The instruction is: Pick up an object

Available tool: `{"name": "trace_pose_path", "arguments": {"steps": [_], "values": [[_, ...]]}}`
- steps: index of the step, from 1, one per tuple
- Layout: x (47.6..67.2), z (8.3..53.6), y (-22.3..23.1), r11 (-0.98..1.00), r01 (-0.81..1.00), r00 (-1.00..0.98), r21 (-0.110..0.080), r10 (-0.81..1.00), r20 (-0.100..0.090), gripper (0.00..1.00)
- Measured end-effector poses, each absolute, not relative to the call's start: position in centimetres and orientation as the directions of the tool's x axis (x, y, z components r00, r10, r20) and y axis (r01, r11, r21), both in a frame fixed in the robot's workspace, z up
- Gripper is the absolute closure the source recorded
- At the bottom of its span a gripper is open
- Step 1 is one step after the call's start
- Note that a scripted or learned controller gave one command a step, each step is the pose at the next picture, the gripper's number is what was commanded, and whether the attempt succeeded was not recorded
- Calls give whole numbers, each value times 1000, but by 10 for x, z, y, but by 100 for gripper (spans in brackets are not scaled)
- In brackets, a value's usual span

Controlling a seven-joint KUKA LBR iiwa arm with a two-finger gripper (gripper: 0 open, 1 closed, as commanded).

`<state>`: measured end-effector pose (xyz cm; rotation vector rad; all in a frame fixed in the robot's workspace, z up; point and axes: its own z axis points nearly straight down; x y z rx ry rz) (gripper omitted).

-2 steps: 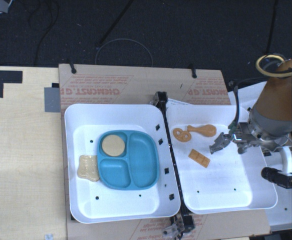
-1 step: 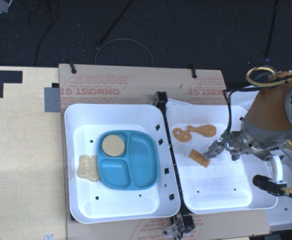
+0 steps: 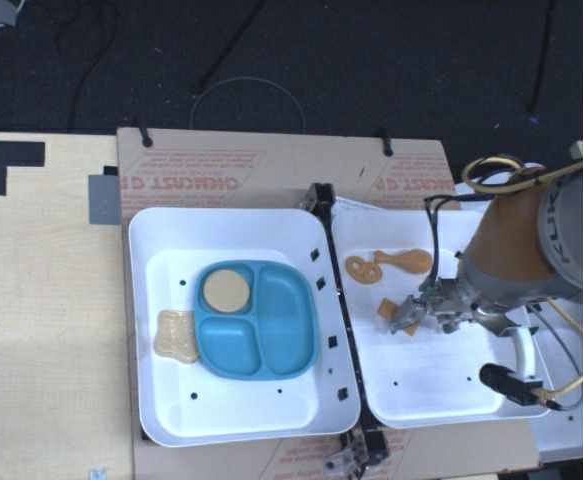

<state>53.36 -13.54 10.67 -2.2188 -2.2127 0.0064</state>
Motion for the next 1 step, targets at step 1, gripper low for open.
{"name": "trace_pose_path", "arguments": {"steps": [1], "values": [[534, 119, -137, -9, 1000, 9, -6, 1000, 2, 100]]}}
